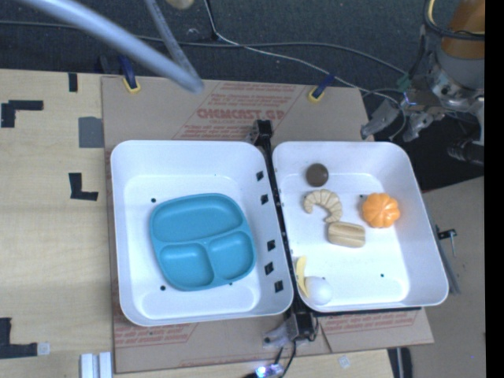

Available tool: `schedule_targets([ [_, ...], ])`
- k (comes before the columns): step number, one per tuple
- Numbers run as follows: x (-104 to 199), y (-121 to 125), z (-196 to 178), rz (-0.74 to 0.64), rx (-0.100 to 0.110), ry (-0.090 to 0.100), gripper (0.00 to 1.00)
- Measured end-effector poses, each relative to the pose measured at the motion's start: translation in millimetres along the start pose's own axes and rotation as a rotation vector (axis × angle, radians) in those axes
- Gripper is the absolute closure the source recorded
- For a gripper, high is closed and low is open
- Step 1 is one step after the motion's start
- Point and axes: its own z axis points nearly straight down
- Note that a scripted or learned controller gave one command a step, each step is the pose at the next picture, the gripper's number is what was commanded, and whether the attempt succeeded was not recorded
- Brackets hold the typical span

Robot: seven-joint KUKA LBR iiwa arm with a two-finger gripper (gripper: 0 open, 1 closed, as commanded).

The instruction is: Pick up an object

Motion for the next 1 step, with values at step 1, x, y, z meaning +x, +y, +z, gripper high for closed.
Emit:
schedule_targets([
  [1,0.7,1.9,-8.6,-0.003,-0.013,-0.003,0.0],
])
